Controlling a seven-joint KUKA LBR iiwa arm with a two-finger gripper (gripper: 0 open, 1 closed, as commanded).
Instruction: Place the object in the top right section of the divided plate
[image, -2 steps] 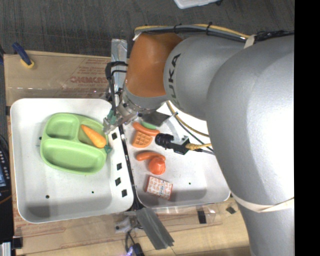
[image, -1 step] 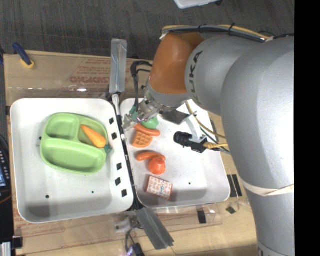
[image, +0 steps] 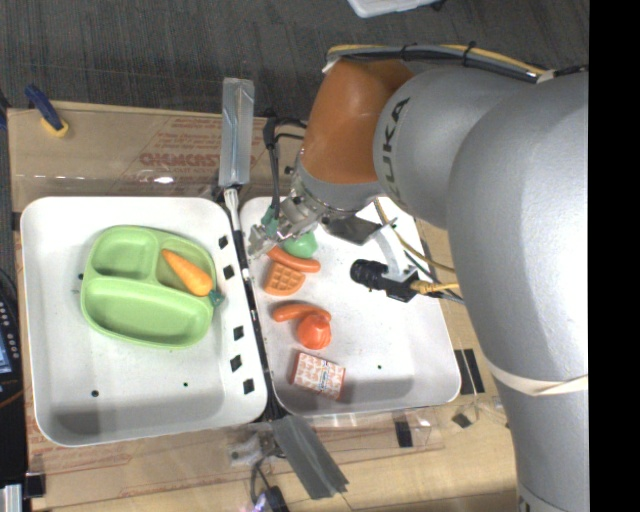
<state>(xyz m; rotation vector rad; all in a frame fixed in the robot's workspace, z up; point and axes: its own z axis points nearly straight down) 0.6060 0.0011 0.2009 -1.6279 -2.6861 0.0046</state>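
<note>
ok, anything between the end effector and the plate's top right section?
An orange carrot lies in that section of the green plate. The end effector is over the right bin; the bins' rims lie between.

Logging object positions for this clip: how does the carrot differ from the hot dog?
The carrot lies in the green plate's top right section in the left bin; the hot dog lies on the floor of the right bin. The carrot is plain orange and tapered; the hot dog is darker, red-orange and blunt-ended. The carrot lies alone in its section; the hot dog touches a red piece. Both are small, elongated toy foods lying flat.
</note>
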